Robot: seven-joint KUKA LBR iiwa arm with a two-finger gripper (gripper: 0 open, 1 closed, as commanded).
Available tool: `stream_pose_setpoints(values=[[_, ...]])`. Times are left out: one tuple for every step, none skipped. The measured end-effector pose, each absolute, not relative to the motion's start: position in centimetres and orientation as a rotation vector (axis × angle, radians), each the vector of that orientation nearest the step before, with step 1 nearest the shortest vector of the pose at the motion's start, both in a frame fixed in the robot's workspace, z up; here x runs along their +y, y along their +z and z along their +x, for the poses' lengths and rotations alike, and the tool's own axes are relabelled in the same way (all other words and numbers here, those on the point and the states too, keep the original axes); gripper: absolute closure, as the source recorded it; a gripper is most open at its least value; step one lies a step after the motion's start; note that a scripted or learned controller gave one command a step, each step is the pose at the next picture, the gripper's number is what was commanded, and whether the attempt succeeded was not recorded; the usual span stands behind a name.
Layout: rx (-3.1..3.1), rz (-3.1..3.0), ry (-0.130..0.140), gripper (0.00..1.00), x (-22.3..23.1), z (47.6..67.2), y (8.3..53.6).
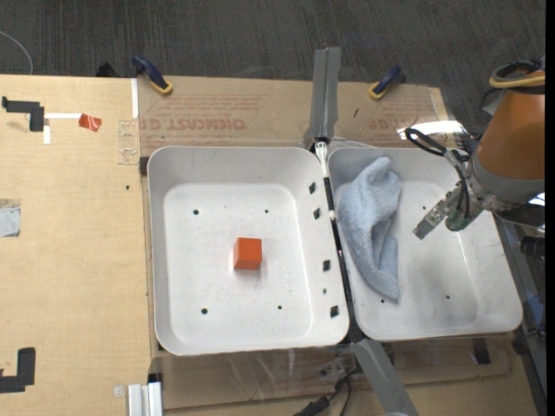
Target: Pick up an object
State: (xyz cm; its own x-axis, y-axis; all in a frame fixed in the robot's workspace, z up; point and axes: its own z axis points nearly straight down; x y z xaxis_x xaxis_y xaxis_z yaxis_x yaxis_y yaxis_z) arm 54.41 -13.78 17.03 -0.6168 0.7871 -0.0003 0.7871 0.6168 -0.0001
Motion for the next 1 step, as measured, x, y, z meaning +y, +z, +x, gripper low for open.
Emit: stream_pose_setpoints(values=[[3.055, 0.734, 0.001, 1.00, -12.28, 49.98, 12.45]])
